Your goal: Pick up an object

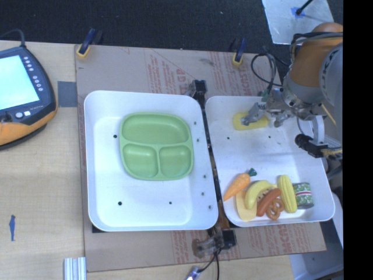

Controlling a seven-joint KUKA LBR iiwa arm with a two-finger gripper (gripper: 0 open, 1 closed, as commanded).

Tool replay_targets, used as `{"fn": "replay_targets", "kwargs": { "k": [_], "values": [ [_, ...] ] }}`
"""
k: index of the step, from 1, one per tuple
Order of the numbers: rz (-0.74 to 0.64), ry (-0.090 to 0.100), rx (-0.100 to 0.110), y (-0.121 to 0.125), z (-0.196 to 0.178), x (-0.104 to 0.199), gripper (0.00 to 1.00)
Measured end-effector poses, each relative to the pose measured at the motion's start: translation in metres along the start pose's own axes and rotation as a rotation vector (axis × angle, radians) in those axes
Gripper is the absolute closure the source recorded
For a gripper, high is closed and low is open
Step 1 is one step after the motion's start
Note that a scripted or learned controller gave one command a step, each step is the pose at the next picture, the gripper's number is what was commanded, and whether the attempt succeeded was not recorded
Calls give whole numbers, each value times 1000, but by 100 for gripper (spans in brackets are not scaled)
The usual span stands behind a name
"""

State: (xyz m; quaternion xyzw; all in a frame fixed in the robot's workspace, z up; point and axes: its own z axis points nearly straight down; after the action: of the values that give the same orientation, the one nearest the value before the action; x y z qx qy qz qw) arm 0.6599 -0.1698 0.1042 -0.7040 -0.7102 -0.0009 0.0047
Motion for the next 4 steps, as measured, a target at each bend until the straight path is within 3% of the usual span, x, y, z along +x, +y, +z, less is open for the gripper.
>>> {"fn": "replay_targets", "kwargs": {
  "k": [1, 2, 3, 4],
  "values": [
    [2, -1, -10, 1, -1, -31, 0],
    [5, -9, -2, -91, -9, -42, 0],
    [2, -9, -2, -39, 13, 7, 0],
    [4, -6, 31, -11, 16, 19, 0]
  ]
}}
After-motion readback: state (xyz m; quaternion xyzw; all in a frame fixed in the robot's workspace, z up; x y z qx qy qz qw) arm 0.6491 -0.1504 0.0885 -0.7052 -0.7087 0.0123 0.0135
